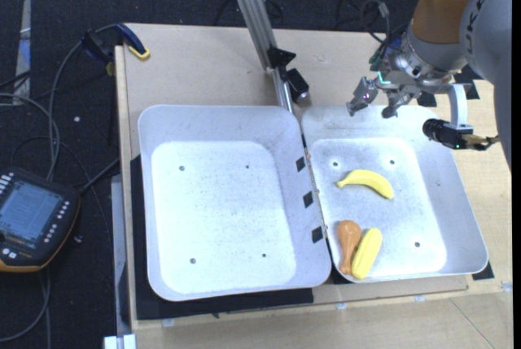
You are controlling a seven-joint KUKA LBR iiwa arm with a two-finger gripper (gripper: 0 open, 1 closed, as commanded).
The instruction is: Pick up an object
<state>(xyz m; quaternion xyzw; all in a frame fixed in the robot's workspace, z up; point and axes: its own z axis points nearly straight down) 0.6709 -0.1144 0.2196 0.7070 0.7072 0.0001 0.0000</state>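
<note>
A yellow banana [368, 183] lies in the middle of the right bin [456, 201]. Near that bin's front left corner, an orange drumstick-shaped piece [348, 243] lies beside a yellow corn-like piece [366, 252], the two touching. My gripper [374, 101] hangs above the far edge of the right bin, well apart from the banana. Its two fingers are spread, with nothing between them.
The left bin [163, 144] sits beside the right one, with black clips along the shared edge. A slanted metal pole [254, 6] rises at the back between the bins. A teach pendant [28, 217] lies off the bench to the left.
</note>
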